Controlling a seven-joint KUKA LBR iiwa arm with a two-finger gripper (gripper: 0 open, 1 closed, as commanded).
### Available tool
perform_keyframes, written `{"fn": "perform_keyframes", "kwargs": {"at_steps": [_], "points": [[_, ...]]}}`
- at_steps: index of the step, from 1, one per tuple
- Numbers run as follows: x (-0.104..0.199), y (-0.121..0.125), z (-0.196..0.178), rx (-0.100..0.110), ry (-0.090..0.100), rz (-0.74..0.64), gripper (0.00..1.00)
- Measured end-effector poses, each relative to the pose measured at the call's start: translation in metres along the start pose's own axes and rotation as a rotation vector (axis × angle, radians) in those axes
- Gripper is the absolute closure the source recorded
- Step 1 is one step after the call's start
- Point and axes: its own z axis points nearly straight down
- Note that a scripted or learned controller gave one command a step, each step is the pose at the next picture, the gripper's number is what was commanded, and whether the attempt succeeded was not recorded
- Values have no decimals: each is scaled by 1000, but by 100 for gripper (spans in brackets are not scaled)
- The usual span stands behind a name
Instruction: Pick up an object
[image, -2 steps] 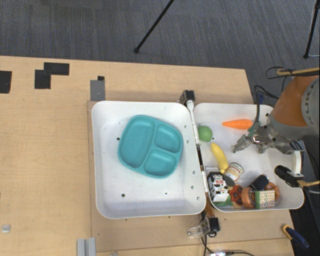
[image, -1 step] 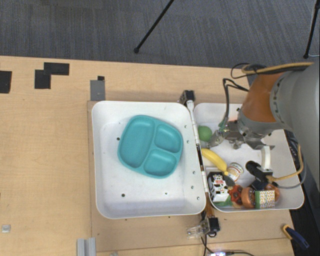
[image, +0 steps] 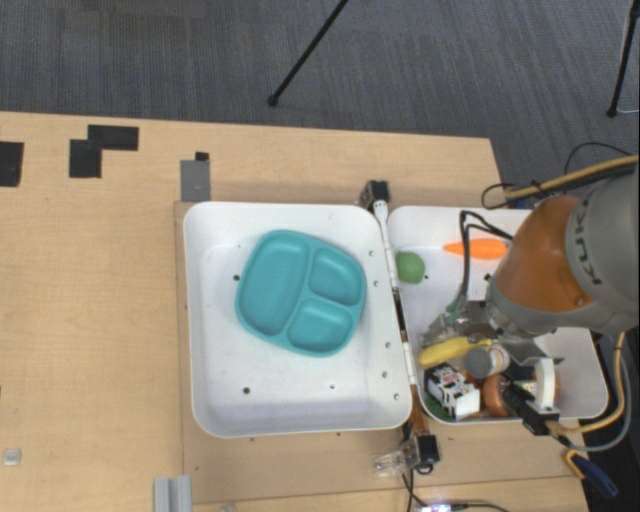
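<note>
Wooden bench (image: 90, 330), two glossy white bins, teal divided plate (image: 300, 291) in left bin (image: 215, 400), arm hiding much of right bin (image: 420, 232), gripper (image: 488, 372) among banana (image: 447, 350), green ball (image: 409, 266), carrot (image: 476, 249), grip unclear.

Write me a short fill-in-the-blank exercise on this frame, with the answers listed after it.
1. The teal divided plate lies in the ____ bin.
2. The green ball sits in the same bin as the ____ carrot.
3. The plate has ____ compartments.
4. The yellow banana lies below the green ball, near the arm's wrist, which has an ____ band.

Answers: left; orange; three; orange
</note>
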Motion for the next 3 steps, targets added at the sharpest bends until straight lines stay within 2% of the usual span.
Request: {"fn": "perform_keyframes", "kwargs": {"at_steps": [1,2,3], "points": [[-20,-8,-3,-27,-8,-6,0],[-7,-9,-2,-26,-5,-8,0],[-6,-8,-13,-24,-2,-8,100]]}}
